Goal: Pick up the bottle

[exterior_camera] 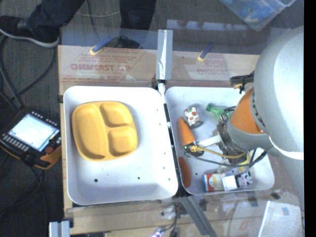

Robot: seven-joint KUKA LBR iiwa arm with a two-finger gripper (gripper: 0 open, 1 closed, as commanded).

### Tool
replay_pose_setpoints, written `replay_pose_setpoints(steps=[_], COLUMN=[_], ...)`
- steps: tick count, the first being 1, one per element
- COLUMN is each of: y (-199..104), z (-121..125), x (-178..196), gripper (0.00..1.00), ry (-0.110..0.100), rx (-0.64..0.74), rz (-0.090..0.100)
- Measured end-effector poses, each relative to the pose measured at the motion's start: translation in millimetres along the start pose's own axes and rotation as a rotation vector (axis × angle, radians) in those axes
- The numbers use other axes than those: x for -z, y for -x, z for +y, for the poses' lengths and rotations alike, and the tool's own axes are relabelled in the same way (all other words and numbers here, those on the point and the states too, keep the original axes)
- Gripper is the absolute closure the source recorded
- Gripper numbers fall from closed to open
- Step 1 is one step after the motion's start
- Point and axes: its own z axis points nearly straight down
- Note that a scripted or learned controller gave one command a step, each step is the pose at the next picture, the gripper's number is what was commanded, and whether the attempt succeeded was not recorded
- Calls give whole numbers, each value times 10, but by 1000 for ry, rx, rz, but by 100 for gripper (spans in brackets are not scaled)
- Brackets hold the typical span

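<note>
Bottle (227,181) lies flat on its side along the right bin's (174,102) near wall, just below your gripper (231,151). Gripper sits low over the clutter, beside the carrot (186,133); can't tell whether it's open, wrist hides it. Nothing visibly held.

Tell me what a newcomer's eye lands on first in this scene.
First, the yellow divided tray, alone in the left bin. Next, the grey arm with its orange band reaching in from the right over the right bin, which holds a clutter: a carrot, a green bottle near the wrist, a small carton.
</note>
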Motion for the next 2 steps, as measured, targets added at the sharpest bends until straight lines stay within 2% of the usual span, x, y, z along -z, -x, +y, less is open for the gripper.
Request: replay_pose_setpoints(steps=[1, 2], y=[139, 212], z=[406, 397], x=[2266, 865], gripper=[0, 0], ry=[-16, -24], rx=[98, 172], rz=[-45, -45])
